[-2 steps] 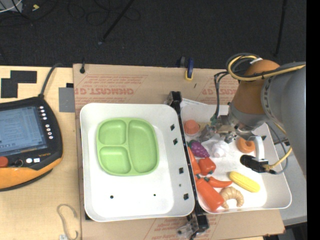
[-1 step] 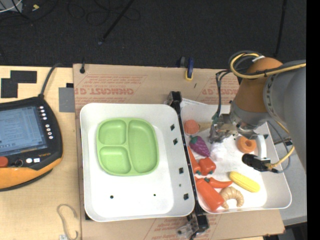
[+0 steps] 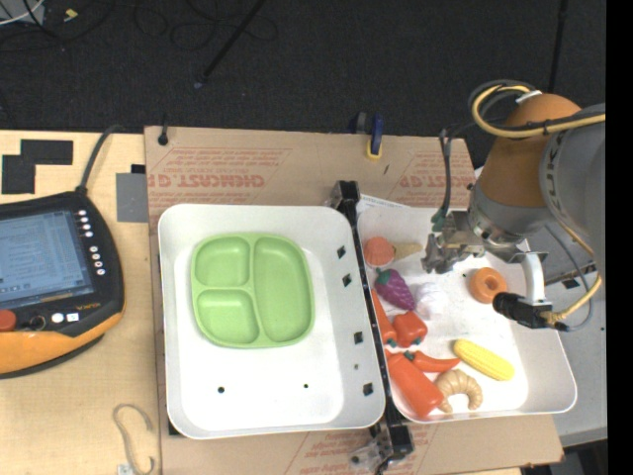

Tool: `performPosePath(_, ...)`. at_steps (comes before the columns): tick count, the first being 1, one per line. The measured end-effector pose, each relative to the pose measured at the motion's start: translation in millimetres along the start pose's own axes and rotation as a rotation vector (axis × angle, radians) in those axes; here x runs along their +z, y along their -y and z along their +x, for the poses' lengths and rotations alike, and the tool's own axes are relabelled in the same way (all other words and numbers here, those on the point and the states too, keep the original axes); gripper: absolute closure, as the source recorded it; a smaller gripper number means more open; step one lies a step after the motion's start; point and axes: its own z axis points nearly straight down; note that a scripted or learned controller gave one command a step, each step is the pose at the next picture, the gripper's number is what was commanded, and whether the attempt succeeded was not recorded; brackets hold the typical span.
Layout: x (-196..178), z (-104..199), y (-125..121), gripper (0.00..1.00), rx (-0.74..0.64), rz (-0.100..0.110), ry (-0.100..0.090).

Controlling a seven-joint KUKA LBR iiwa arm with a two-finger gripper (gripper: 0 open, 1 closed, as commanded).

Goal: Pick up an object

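croissant (image 3: 463, 388): near edge of right bin (image 3: 554, 389), well below gripper
corn (image 3: 484, 359): just above croissant, below gripper
carrot (image 3: 415, 384): below-left of gripper
red pepper (image 3: 409, 329): near, below-left
purple eggplant (image 3: 396, 288): just left of gripper, apart
orange slice (image 3: 486, 284): just right
gripper (image 3: 442, 255): low over right bin, opening cannot tell, nothing seen held
green tray (image 3: 252, 290): left bin (image 3: 198, 384), well left

bench (image 3: 129, 364) | left bin (image 3: 178, 364) | right bin (image 3: 549, 389) | control pendant (image 3: 54, 275)

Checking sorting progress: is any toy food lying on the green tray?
No, the green tray is bare; the toy food lies in the right bin.
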Motion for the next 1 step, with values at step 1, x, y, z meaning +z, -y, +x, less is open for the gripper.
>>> performPosePath(1, -44.9, 4.7, -3.7, 1.00, -0.002, -0.001, 0.000)
